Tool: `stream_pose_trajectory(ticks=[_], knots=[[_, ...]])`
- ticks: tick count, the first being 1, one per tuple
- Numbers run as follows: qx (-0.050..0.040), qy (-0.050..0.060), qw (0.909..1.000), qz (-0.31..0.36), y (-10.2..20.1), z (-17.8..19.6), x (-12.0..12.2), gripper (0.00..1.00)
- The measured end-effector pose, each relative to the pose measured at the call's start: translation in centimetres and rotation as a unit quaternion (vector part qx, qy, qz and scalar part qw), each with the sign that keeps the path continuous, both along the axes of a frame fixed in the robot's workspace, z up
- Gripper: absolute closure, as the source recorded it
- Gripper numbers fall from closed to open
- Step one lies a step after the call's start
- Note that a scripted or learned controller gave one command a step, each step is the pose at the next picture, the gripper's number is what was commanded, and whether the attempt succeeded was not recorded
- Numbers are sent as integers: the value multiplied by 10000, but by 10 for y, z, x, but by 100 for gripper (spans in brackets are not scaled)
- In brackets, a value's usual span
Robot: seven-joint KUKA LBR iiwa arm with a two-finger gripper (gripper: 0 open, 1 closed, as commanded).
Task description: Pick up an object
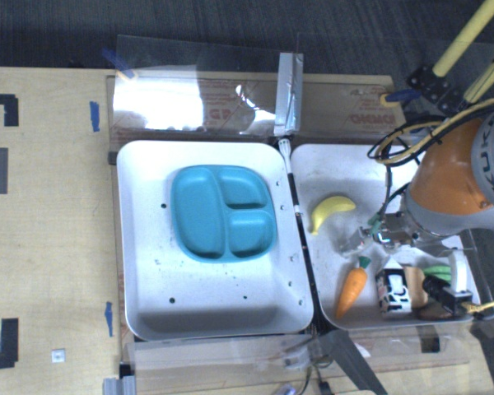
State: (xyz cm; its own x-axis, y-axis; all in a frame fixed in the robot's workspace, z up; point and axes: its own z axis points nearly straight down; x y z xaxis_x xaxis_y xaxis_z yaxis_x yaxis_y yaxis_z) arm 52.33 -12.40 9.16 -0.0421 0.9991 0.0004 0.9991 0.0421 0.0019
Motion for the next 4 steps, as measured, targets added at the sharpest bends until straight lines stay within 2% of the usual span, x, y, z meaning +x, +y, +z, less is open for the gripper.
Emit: stream_pose_trajectory(ticks=[1,2,3,4], knots=[[-3,-28,9983,576,46,96,-7,0],[-4,-2,9974,720,47,93,0,0],[-10,-12,9971,765,-3,-3,-31,0],[-22,-62,9971,754,-4,8,-28,100]])
